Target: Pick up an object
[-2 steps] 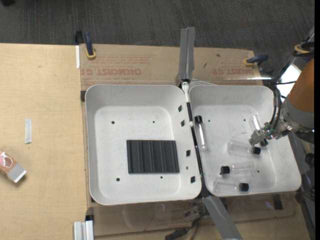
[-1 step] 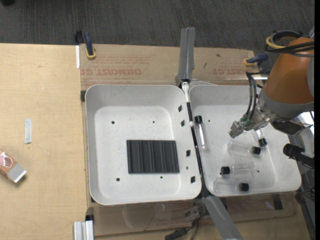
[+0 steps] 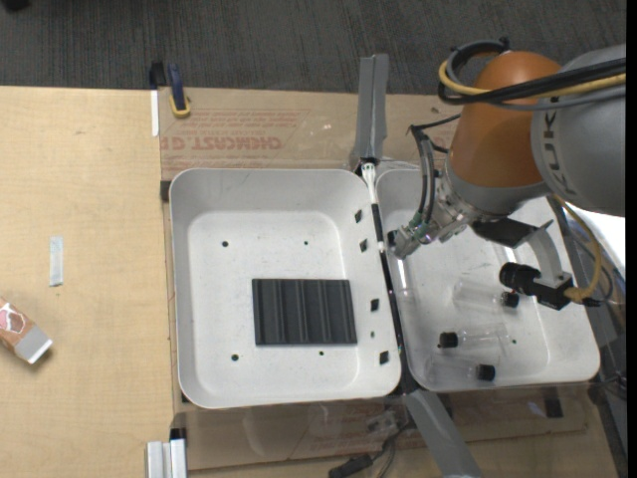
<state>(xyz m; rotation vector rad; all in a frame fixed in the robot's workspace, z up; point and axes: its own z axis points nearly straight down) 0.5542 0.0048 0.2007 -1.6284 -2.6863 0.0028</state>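
Status: pick not yet done, as far as you can judge.

- End effector (image 3: 413, 235): low over the right bin (image 3: 557, 366), at its near-left corner by the divider wall (image 3: 383, 267). You cannot tell how far it is open; nothing visible in it.
- Candidate things: clear plastic piece (image 3: 478, 295) mid-bin; small black pieces (image 3: 448, 341) and (image 3: 485, 371) toward the bin's front edge.
- Left bin (image 3: 199, 366): dark ribbed pad (image 3: 304, 312) at centre.
- Room: tight against the divider wall and cables (image 3: 587, 277); open floor toward the right bin's front.

Ribbed mat (image 3: 305, 312) in left bin (image 3: 199, 217)
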